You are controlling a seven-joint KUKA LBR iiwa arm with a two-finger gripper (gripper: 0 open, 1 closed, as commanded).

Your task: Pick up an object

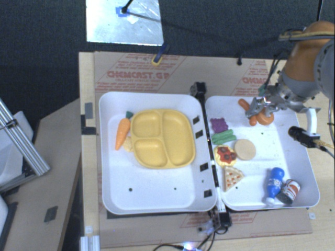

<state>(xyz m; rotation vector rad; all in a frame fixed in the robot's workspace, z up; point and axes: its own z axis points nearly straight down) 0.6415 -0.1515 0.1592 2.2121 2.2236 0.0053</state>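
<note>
My gripper [260, 109] hangs over the far part of the right bin [301, 161], right above orange-red sausages [253, 114]. Whether it touches them I cannot see. In the same bin lie a purple grape bunch [219, 124], a green bean pod [223, 137], a round pizza piece [226, 155], a tan round biscuit [245, 149], a pizza slice [232, 177], a blue bottle [273, 184] and a small can [289, 190].
The left bin [112, 187] holds a yellow divided plate [159, 138] and a carrot [122, 133] at its left. A black divider [208, 145] runs between the bins. A shiny metal sheet [124, 13] lies beyond the bench.
</note>
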